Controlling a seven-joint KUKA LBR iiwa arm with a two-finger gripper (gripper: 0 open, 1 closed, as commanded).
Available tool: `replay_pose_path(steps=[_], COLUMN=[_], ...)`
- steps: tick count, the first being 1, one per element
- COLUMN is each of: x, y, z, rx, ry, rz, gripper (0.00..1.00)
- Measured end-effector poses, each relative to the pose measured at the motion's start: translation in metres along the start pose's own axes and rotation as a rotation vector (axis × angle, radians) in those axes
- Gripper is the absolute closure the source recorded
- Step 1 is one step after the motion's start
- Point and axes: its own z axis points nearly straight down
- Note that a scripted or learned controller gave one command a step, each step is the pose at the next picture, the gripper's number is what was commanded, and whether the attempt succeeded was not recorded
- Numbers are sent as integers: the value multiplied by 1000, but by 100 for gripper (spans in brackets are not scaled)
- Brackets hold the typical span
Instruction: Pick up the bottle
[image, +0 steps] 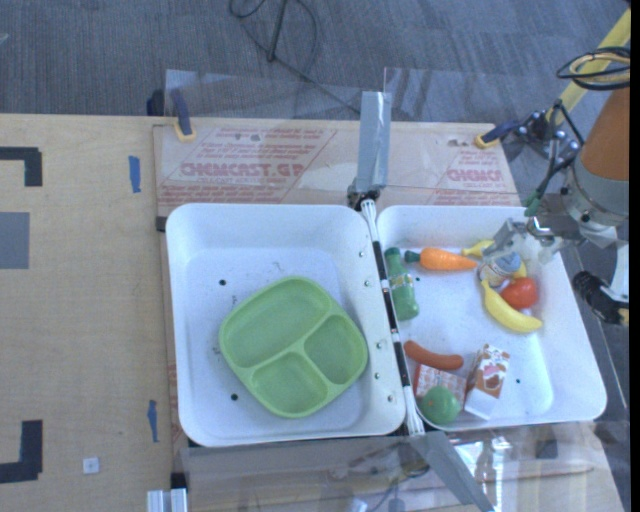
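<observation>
Bottle (402, 285), green, lies lengthwise against the right bin's (570, 395) left wall, cap pointing away; gripper (512, 243) state unclear.

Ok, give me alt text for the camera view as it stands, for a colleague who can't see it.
The gripper hangs over the right bin, above the banana and tomato, apart from the green bottle lying along that bin's left wall. A carrot, sausage and small carton share the bin; the left bin holds a green divided plate.
</observation>
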Motion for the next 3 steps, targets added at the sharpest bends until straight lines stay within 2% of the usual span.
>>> replay_pose_path(steps=[1, 2, 3], x=[42, 1, 32], y=[-4, 32, 22], z=[124, 128, 128], rx=[-4, -6, -4], ry=[-1, 1, 0], rz=[-22, 768, 898], gripper=[0, 0, 0])
